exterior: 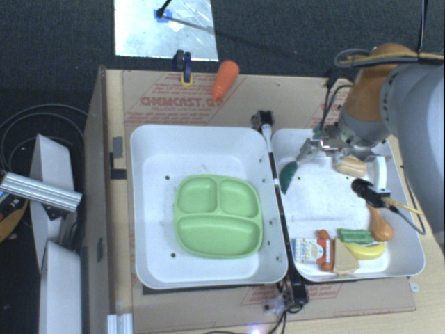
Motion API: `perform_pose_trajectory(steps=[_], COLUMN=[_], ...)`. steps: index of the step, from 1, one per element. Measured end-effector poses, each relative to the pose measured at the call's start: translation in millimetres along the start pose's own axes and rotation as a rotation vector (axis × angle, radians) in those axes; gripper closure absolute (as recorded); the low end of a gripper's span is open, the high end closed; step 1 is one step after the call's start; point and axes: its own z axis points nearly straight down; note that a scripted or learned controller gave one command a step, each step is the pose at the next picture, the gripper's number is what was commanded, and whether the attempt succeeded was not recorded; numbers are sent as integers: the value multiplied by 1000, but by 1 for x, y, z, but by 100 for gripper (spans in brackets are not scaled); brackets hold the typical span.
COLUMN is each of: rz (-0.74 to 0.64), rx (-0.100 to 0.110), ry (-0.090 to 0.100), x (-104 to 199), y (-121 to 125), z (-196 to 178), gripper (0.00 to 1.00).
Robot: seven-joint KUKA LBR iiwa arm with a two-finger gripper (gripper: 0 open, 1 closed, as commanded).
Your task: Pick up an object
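The tool (311,147) hangs low over the right bin's (407,256) far-left part, placed for a pick. Whether it grips anything, I cannot tell. The toys (341,245) sit crowded along the near edge.

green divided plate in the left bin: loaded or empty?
Empty. All three compartments of the green divided plate show bare green; it lies flat in the left bin.

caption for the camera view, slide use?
Arm over right bin of toys; green tray in left bin.

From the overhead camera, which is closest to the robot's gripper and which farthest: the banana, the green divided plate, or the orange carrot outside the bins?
1. Banana, front of the right bin, below the gripper.
2. Carrot, on the board behind the left bin.
3. Green divided plate, in the left bin, marginally farther than the carrot.
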Motion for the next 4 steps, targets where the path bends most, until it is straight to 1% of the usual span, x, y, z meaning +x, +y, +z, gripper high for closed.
perform_pose_trajectory(steps=[1, 2, 3, 4], rz=[5, 8, 8, 11], rx=[9, 11, 14, 18], ry=[1, 2, 3, 3], x=[13, -36, -56, -107], y=[5, 31, 19, -26], z=[34, 33, -29, 28], gripper=[0, 0, 0, 0])
